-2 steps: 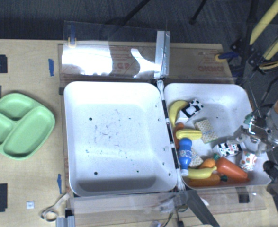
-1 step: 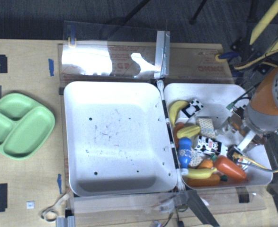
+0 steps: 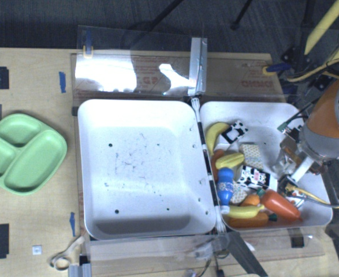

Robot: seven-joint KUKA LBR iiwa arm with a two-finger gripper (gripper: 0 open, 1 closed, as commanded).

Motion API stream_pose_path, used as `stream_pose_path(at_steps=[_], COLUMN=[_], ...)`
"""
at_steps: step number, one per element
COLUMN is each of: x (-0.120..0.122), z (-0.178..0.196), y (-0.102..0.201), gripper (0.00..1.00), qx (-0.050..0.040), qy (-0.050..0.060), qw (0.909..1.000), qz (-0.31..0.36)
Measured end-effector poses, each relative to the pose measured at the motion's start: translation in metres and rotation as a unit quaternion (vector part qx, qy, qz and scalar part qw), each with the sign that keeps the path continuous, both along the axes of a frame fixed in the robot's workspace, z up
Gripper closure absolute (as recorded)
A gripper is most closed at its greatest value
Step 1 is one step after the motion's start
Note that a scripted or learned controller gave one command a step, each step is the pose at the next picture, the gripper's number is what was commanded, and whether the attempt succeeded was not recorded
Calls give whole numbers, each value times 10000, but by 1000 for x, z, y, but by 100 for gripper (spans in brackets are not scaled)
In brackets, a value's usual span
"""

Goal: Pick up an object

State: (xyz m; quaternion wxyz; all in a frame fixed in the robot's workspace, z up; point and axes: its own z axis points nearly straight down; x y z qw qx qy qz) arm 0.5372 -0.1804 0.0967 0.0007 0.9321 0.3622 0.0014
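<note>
The right bin (image 3: 273,111) holds a pile of toys along its left and front sides. A yellow banana (image 3: 215,133) lies at the back beside a black-and-white item (image 3: 234,133). In front of them are a speckled block (image 3: 251,153), a blue bottle (image 3: 225,184) and a cow-patterned piece (image 3: 253,178). An orange-red carrot-like toy (image 3: 282,206) and another banana (image 3: 244,210) lie at the front wall. My gripper (image 3: 289,167) hangs low over the bin's right half, just right of the cow-patterned piece and above the carrot-like toy. Nothing is visibly in its grasp.
The left bin (image 3: 100,117) sits beside the right one, sharing a middle wall. A green divided plate (image 3: 22,153) lies on the bench at far left. Clear plastic panels (image 3: 134,68) stand behind the bins. Cables hang at the right by the arm.
</note>
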Motion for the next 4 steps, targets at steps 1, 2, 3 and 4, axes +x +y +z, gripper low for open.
stream_pose_path(at_steps=[1, 2, 3, 4], x=[63, 51, 51, 76], z=[67, 121, 121, 85], y=[65, 38, 39, -33], gripper=[100, 100, 0, 0], qx=[7, 7, 8, 7], qy=[27, 27, 26, 28], qw=[9642, 9779, 9779, 9639], qz=[-2652, -2090, -2090, -2661])
